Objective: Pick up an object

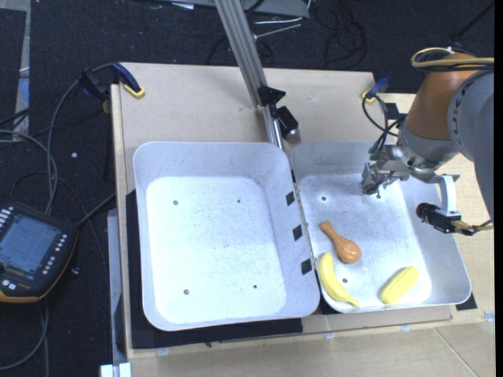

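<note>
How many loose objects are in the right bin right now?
3, all near its front: an orange drumstick-shaped toy by the divider, a yellow banana in front of it, and a yellow block further right. None looks hidden.

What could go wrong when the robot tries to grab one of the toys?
1. The gripper hangs over the far part of the right bin, apart from every toy, so closing there would likely catch nothing.
2. The banana lies against the bin's near-left wall, which may block the jaws.
3. The orange pear-shaped toy looks rounded and might slip out.
</note>
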Robot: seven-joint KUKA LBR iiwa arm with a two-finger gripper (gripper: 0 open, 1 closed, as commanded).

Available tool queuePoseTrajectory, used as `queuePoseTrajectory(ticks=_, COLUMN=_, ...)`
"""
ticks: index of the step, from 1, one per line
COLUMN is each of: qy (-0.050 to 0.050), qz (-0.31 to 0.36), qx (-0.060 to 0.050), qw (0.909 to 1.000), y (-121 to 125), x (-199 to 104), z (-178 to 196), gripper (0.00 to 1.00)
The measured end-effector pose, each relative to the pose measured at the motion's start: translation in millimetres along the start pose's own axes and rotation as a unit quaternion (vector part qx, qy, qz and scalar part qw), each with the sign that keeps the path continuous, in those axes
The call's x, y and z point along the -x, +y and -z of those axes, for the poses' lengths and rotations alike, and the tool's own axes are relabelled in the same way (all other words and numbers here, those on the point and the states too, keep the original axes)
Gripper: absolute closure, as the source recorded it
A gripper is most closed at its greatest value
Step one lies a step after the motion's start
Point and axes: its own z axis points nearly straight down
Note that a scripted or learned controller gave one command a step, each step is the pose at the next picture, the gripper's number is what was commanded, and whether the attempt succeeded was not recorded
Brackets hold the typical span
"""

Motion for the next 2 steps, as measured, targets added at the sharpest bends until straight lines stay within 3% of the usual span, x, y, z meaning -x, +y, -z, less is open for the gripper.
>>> queuePoseTrajectory(ticks=2, qy=0.0, qz=0.0, qx=0.002, qw=1.0, y=-2, x=-2, z=97, gripper=1.0)
